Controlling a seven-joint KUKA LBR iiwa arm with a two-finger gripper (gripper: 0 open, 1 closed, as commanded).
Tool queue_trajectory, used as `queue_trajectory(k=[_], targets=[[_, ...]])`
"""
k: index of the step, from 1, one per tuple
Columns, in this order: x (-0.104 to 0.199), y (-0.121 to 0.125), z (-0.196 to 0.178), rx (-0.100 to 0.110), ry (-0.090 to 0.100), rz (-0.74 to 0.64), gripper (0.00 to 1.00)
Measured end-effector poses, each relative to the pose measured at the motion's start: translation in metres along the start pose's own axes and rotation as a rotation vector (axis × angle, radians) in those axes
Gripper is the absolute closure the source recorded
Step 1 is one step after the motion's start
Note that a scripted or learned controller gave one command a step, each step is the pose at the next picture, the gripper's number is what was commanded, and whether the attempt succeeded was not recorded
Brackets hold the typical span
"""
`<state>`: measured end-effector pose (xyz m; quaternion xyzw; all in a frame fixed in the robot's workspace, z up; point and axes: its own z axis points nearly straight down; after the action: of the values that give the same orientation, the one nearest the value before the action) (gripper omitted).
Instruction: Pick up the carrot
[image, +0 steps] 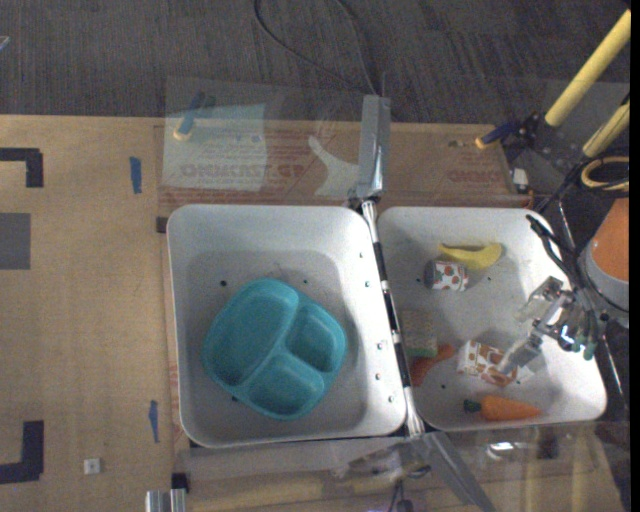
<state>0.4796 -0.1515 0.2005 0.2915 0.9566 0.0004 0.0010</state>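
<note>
One carrot (510, 408) lies in the right bin (590, 400), one gripper (527, 350) just above it, seemingly parted.

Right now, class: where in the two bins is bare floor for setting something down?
Left bin: bare strip behind the teal tray. Right bin: bare middle between banana and carrot. Crowded along its front, by the carton.

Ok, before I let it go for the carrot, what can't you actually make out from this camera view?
- Gripper: too small and blurred in the camera view to tell open from shut, or whether it touches the patterned box.
- Arm: cut off by the right edge.
- Orange object by the divider: partly hidden under the bin rim, identity unclear.
- Carrot: its green end is blurred.
</note>
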Motion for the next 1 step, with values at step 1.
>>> queue_trajectory(k=[1], targets=[[0.0255, 0.0418, 0.1115, -0.001, -0.007, -0.327, 0.0]])
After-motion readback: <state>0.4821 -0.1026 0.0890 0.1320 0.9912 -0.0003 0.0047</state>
